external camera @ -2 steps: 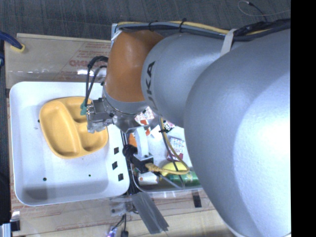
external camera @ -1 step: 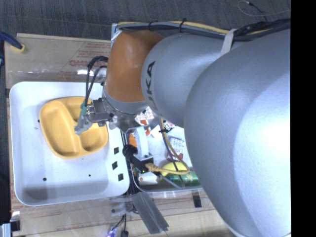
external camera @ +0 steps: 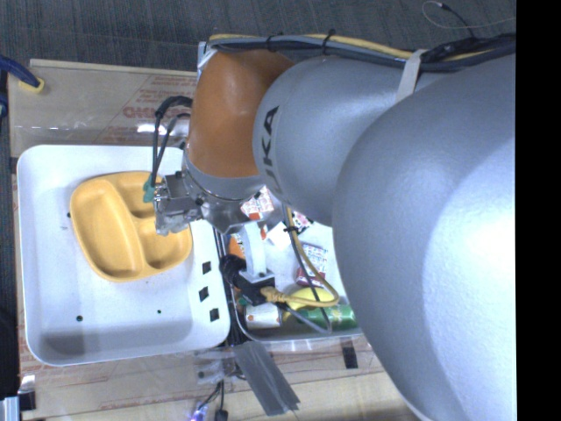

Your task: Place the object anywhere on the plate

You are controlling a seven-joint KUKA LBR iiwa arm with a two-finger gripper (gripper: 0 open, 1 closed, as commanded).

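Observation:
A yellow two-compartment plate [external camera: 114, 226] lies in the left white bin [external camera: 53, 323]. My gripper [external camera: 169, 207] hangs over the plate's right edge, under the orange wrist band [external camera: 223, 112]. A small green thing [external camera: 149, 185] shows at the gripper's upper left side, against the plate's rim; I cannot tell if it is held. The arm's grey bulk hides the fingertips.
The right bin [external camera: 289, 323] holds several cluttered items: a green can-like object [external camera: 337, 317], a yellow piece [external camera: 302, 296], white packets [external camera: 272, 244]. The arm covers most of the right bin. A blue item [external camera: 22, 73] lies on the bench at far left.

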